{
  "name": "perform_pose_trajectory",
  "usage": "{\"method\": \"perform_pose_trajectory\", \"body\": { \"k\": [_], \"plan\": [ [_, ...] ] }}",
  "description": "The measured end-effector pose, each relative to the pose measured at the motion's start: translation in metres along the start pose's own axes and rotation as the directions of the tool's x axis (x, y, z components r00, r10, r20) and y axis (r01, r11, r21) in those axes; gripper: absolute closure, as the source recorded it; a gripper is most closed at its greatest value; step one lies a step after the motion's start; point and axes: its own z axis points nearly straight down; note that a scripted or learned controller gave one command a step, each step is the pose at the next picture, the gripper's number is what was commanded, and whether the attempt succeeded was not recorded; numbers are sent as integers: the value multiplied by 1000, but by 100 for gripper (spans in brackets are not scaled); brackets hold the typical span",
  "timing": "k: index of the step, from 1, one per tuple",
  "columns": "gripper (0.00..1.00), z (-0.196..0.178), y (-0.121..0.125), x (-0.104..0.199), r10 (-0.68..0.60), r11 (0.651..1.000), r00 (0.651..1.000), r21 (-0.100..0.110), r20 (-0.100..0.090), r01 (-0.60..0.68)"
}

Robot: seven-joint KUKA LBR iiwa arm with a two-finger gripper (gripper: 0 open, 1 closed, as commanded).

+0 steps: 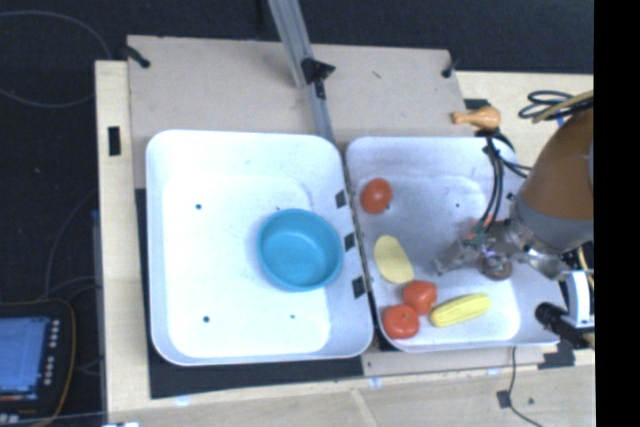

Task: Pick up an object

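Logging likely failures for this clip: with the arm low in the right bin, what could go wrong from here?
1. The claw sits over bare bin floor, apart from the corn, so it may close on nothing.
2. The corn, two red pieces and the yellow piece lie crowded together, so a grab could catch or push a neighbour.

Both bins [180, 215] look like smooth white plastic with a slight sheen. The blue bowl [298, 249] is matt plastic; the corn [460, 309] and tomatoes [401, 320] look plastic too — faintly glossy. The surface [380, 70] appears matt, like pale board.
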Motion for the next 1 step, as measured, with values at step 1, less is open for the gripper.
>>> {"method": "perform_pose_trajectory", "body": {
  "k": [1],
  "plan": [
    [100, -16, 3, -1, 6, 1000, 1000, -12, 0, -6]
  ]
}}
